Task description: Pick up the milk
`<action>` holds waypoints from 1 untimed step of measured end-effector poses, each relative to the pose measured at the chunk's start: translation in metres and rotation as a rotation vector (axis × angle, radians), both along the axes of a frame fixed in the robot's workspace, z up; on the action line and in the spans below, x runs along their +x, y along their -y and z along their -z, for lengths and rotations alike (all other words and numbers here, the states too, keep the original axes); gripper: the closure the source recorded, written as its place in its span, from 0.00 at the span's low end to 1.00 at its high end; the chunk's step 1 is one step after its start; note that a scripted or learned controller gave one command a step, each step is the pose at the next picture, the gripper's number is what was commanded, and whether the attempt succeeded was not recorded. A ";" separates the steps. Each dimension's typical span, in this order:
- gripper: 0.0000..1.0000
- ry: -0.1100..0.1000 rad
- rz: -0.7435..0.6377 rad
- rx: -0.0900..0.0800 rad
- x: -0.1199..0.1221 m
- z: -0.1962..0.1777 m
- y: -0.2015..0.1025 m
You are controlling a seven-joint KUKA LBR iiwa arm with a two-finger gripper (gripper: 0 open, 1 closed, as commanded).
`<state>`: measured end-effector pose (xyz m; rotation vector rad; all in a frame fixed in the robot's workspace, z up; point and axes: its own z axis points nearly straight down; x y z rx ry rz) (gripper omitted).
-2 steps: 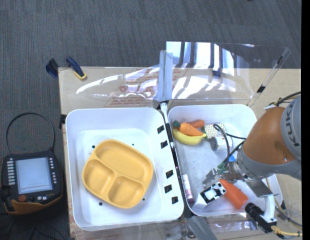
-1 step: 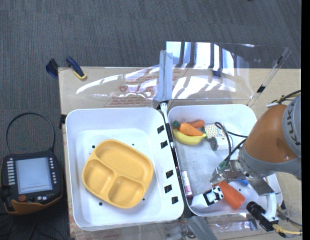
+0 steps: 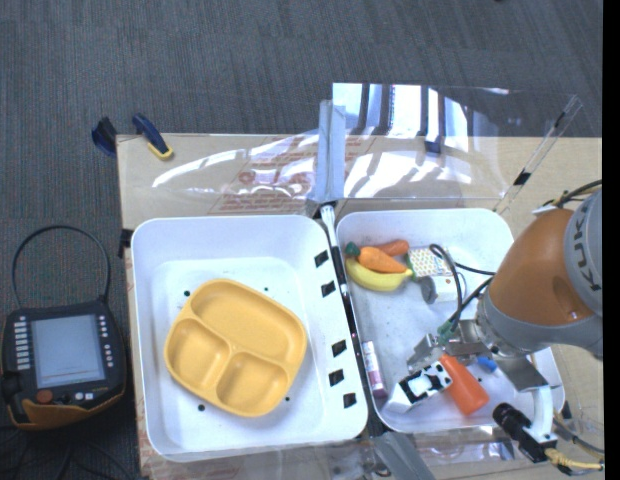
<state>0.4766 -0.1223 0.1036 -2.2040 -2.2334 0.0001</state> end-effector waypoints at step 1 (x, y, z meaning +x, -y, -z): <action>0.00 0.003 -0.051 -0.005 0.000 0.017 -0.040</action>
